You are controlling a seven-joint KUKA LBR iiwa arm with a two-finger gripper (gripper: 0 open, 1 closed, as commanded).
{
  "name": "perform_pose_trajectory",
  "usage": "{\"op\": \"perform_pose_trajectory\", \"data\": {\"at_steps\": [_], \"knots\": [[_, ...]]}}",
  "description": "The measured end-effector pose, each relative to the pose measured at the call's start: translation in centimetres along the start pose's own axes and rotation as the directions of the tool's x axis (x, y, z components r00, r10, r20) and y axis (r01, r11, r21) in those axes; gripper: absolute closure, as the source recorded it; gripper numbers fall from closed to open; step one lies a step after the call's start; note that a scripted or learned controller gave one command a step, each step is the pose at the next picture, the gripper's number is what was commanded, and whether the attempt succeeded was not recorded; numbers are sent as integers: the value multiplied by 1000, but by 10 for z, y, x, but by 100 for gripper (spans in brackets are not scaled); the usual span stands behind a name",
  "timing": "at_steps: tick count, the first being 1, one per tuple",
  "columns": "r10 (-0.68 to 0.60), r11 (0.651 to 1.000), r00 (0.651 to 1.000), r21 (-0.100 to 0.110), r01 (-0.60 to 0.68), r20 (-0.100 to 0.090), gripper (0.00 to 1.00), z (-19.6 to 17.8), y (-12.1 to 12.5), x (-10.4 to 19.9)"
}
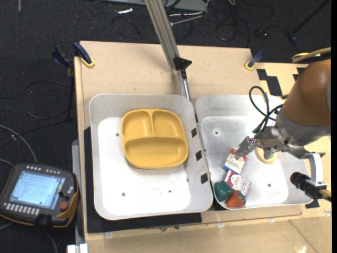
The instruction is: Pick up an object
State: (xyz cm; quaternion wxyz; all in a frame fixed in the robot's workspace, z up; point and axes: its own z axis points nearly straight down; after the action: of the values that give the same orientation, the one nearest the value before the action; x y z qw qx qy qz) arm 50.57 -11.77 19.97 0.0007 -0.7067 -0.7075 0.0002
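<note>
1. Bench (131, 73): it carries two shallow white bins side by side.
2. Left bin (105, 194): it holds a yellow divided plate (155, 138), lying flat towards the bin's far edge.
3. Right bin (221, 115): a cluster of small items lies by its near left corner.
4. Cluster contents: a small white carton with red and blue print (234, 161), a second printed packet (239, 182) just nearer the front edge, a dark green piece (222, 191) and a red piece (237, 199) touching it at the corner.
5. Also in the right bin: a pale round object (268, 155), partly hidden under the arm's wrist.
6. Gripper (246, 147): it hangs low over the right bin, just above the white carton's far end.
7. Claw state: cannot be determined; nothing is visibly held.
</note>
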Motion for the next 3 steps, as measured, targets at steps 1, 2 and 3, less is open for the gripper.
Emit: {"op": "perform_pose_trajectory", "data": {"at_steps": [1, 2, 3], "knots": [[1, 1000, 1000, 0, -1, 0, 0, 0, 0, 0], [1, 1000, 1000, 4, -1, -1, 0, 46, 5, 5], [2, 1000, 1000, 6, -2, -1, 0, 100, 3, 6]]}}
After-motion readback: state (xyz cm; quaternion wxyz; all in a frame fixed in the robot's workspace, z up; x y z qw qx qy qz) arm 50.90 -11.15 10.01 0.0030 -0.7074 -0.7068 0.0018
